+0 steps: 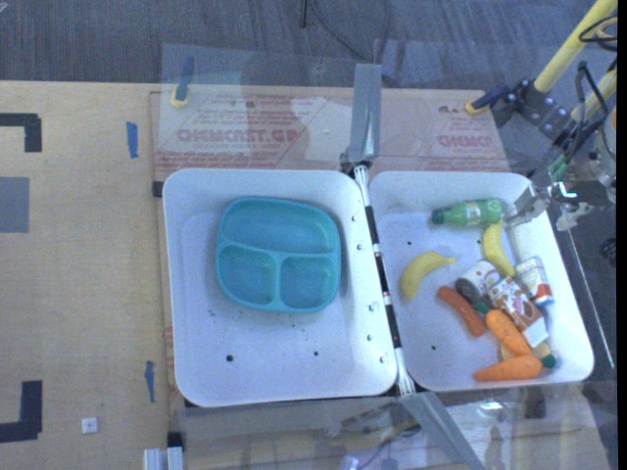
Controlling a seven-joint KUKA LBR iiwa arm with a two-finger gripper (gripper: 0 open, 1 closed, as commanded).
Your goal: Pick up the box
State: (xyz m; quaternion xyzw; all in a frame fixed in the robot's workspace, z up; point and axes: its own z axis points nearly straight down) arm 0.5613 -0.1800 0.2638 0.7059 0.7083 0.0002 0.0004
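A: Where's the box?

B: The box (511,296) lies in the right bin (578,311), near its right wall, wedged among a toothpaste-like tube (535,280), a dark sausage-shaped thing (471,293) and carrots (509,332).

A: Other stuff in that bin?

B: A green bottle (470,212) on its side up top, two bananas (423,269) below it, one beside the box.

A: Left bin?

B: The left bin (191,351) holds a teal divided plate (279,254), flat.

A: Claw?

B: The claw (534,204) sits at the right bin's upper right rim, just beside the bottle's end. Too small and cluttered; cannot tell if it's wide or narrow. Nothing visibly held.

A: Desk?

B: The desk (78,262) is tan wood with black marks.
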